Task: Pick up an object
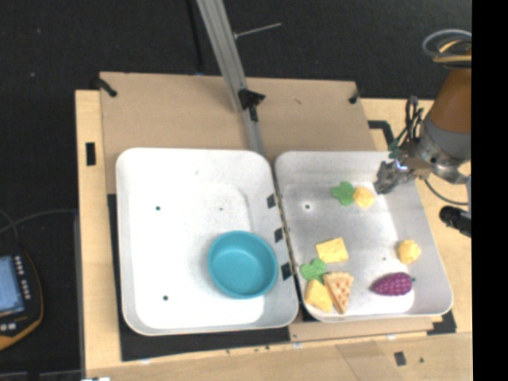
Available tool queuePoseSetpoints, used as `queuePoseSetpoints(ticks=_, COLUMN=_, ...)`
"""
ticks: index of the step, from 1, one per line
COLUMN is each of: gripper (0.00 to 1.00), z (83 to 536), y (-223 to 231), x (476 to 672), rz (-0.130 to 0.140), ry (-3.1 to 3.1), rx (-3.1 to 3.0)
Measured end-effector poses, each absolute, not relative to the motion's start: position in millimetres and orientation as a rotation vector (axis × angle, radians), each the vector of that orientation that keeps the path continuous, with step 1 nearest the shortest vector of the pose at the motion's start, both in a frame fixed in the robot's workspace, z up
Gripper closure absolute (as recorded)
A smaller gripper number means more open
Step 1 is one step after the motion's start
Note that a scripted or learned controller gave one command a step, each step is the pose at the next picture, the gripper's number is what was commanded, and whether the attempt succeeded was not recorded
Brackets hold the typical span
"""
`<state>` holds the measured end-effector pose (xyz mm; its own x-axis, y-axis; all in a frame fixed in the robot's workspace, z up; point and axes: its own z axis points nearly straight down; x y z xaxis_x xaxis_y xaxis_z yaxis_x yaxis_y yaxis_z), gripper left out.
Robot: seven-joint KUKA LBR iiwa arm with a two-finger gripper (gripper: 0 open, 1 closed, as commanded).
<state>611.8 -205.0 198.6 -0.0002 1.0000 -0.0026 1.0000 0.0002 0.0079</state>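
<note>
While poised at the right bin's far edge: no object in hand yet, pick not begun.
Gripper (386, 178): low over the right bin (305, 189), just right of the yellow lump (364, 198); fingers' state cannot be told, too small and dark.
Nearest target: yellow lump, touching or just beside the green piece (344, 193) on its left.
Other options in the right bin: yellow block (332, 251) mid-bin; green leaf (313, 270), yellow wedge (318, 296) and pizza slice (340, 290) crowded at the near-left corner; purple grapes (392, 284) near the front rim; small yellow fruit (409, 251) well apart toward the right wall.
Left bin (175, 181): blue bowl (242, 263) near the front right corner.
Step in hand, as judged: closing in on the yellow lump.
Doing it well: centre over the lump, not the seam with the green piece; turn the wrist so one finger drops into the bare floor on the right; descend straight, close slowly, lift vertically.
Risk: nudging the lump into the green piece, or pinching both.
</note>
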Motion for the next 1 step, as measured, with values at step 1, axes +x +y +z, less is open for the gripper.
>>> queuePoseSetpoints(ticks=1, gripper=1.0, z=253.6, y=-206.7, x=613.3, rz=0.006, ry=2.219, rx=2.213)
